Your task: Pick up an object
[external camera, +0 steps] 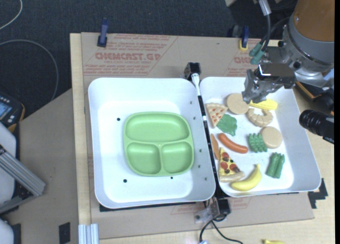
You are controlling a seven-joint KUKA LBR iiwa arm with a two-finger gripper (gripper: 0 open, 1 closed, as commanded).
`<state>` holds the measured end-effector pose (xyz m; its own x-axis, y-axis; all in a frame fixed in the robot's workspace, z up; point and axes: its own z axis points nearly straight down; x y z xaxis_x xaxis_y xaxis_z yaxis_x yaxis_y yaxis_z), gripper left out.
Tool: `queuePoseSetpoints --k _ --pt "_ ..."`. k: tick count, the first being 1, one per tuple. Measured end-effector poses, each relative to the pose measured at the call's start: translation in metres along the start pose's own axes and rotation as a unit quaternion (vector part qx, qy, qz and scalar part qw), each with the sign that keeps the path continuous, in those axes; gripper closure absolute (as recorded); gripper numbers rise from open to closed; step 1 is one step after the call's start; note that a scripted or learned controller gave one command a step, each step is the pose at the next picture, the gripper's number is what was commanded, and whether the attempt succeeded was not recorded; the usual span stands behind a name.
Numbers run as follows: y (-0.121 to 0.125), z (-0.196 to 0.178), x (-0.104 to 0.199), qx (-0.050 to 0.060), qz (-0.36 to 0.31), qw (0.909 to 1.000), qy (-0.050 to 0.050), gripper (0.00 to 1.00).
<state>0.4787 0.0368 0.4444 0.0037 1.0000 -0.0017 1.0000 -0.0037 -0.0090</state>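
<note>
Two shallow white bins sit side by side on the worktop point(159, 51). The left bin point(106, 131) carries a green divided plate point(158, 143). The right bin point(300, 147) holds a scatter of toy food: a pizza wedge point(215, 114), a round cracker point(236, 103), a green leafy piece point(228, 124), a sausage point(232, 143), a second pizza slice point(228, 164), a banana point(247, 181), a tan disc point(272, 137), a green ridged piece point(257, 143), a dark green stalk point(275, 165), a pale pretzel-like piece point(259, 116) and a yellow corn cob point(266, 105).

The arm reaches in from the right, and the hand point(258, 97) hangs low over the far end of the right bin, right at the corn cob and the cracker. Whether its fingers are apart or together I cannot tell, nor whether anything is caught between them.
</note>
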Motion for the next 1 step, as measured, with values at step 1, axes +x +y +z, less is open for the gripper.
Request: queuePoseSetpoints --k 1 --pt "0.0003 -0.0961 -0.0351 -0.011 0.0 0.9999 0.001 1.0"
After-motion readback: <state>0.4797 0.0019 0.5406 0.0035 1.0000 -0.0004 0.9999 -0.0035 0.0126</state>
